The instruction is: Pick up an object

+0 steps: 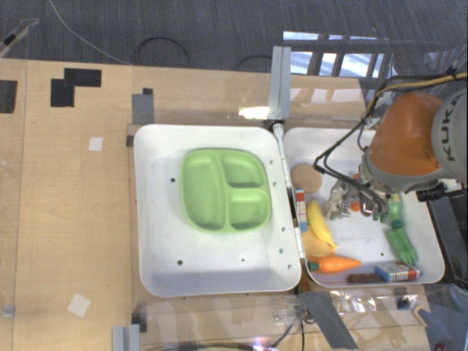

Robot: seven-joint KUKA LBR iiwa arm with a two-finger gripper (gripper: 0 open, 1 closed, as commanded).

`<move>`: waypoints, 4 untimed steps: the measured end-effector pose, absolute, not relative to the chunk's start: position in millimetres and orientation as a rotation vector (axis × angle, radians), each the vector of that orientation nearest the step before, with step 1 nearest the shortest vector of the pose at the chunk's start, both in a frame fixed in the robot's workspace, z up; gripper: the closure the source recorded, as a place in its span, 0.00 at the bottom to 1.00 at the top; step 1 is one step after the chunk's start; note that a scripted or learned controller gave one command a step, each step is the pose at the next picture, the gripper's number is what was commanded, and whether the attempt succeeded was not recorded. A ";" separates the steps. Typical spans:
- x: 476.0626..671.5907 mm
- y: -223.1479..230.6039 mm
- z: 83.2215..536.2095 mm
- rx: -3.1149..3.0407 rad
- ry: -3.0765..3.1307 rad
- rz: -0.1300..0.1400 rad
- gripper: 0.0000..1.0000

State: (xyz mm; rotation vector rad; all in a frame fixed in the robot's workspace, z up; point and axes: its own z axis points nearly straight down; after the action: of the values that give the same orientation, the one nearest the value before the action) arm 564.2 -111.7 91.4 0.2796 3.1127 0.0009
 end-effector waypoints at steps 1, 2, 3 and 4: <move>619.6 -160.9 267.3 0.086 3.114 -0.009 1.00; 497.1 -164.9 154.0 0.166 3.138 0.002 1.00; 499.4 -164.5 157.1 0.162 3.130 -0.001 0.00; 493.2 -121.8 91.3 0.108 3.119 -0.005 0.00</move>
State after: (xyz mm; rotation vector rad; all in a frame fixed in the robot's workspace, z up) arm 493.2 -121.8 91.3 0.1085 3.1190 -0.0054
